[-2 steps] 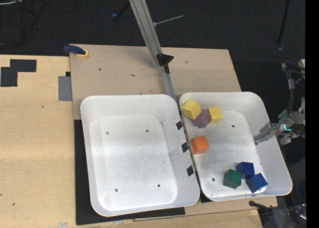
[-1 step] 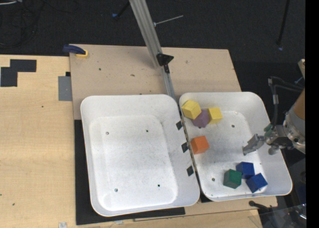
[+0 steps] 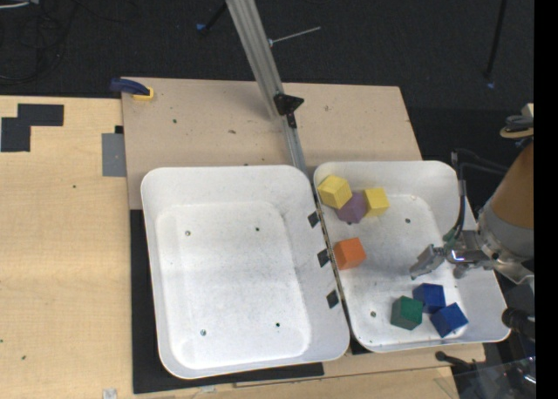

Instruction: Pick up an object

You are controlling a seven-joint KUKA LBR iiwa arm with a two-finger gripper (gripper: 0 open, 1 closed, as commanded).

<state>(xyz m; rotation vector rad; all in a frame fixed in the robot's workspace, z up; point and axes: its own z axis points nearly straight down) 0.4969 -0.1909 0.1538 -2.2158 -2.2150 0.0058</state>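
Observation:
The right bin (image 3: 397, 175) holds several blocks. Two yellow blocks (image 3: 335, 191) (image 3: 377, 200) flank a purple one (image 3: 353, 208) at its far left corner. An orange block (image 3: 350, 253) lies against the bin's left wall. A green block (image 3: 406, 312) and two blue blocks (image 3: 428, 294) (image 3: 448, 319) cluster at the near right. My gripper (image 3: 433, 260) hangs over the bin's right side, just above the nearer blue blocks, with its fingers spread and nothing between them.
The left bin (image 3: 228, 271) lies beside the right one, with black clips along the shared wall. A slanted aluminium rail (image 3: 257, 44) rises behind the bins. A blue and yellow tool (image 3: 132, 88) lies at the board's far left corner.

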